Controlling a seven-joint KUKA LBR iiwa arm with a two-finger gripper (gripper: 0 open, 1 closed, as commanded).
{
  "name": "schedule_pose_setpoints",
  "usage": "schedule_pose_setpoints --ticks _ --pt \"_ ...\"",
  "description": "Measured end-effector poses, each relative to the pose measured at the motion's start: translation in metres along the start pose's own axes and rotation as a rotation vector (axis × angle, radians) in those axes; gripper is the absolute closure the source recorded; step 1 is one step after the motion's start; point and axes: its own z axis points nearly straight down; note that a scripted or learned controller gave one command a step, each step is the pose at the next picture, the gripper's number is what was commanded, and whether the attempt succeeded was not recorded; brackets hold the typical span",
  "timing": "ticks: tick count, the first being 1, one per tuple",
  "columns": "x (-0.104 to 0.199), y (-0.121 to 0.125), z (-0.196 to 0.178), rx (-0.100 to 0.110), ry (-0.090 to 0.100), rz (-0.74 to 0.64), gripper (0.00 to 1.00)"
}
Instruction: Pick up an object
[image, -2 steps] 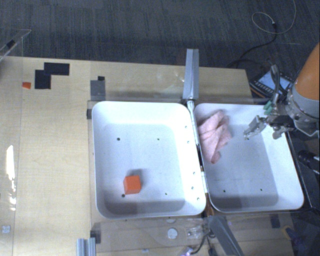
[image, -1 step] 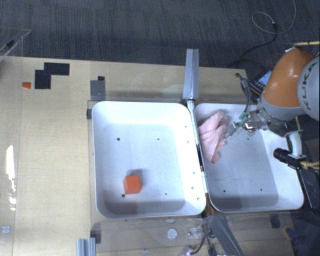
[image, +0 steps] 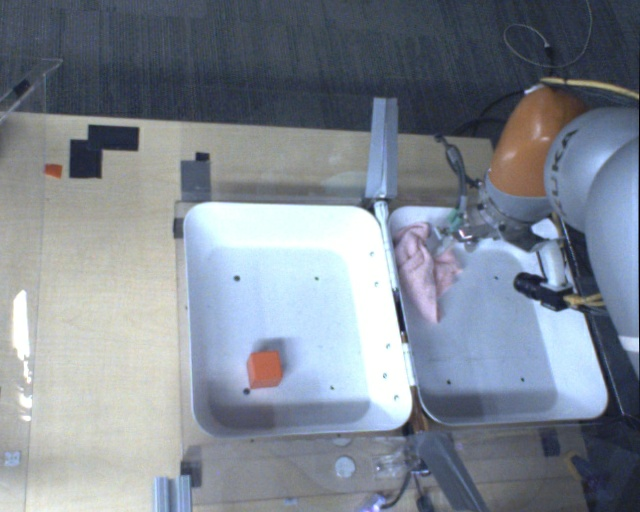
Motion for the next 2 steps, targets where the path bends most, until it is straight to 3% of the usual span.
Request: schedule_pose_setpoints --ticks 1,2 --pt "0.0337 -0.0443 -0.0026 -0.005 -0.004 -0.131 0.0" --pt "0.0337 -0.0443 -0.0026 -0.005 -0.004 -0.131 0.0"
